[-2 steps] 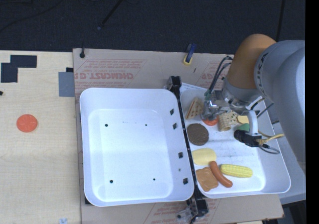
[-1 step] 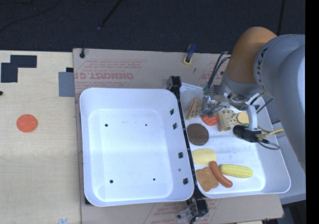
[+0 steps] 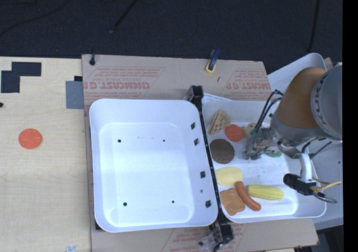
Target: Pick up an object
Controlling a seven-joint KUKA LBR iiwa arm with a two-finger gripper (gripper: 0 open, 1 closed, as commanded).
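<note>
1. Claw (image 3: pixel 254 149): I am seeing it hanging low over the upper middle of the right bin (image 3: pixel 305 207), beneath the grey wrist and orange band of the arm (image 3: pixel 305 105). From here I cannot tell how it is set, and I am seeing nothing gripped in it.
2. Red round piece (image 3: pixel 234 132): it is lying just beside the claw, toward the view's left and slightly up. I am judging it the nearest candidate; being round, it has no long axis to line up on.
3. Green piece (image 3: pixel 274 153): it is peeking out just on the claw's right, partly hidden by the wrist; too covered to identify.
4. Brown disc (image 3: pixel 222 150): it is lying flat, left of the claw, near the divider between the bins.
5. Sandwich wedge (image 3: pixel 218 121): it is sitting up and left, past the red piece.
6. Yellow pale piece (image 3: pixel 229 176): it is lying below the disc, down and left of the claw.
7. Sausage (image 3: pixel 247 196): its long axis is running diagonally, upper left to lower right, partly over an orange flat piece (image 3: pixel 231 201).
8. Corn cob (image 3: pixel 265 192): it is lying nearly crosswise, well below the claw.
9. Left bin (image 3: pixel 145 161): it is standing beside the right one on the bench (image 3: pixel 39 189).
</note>
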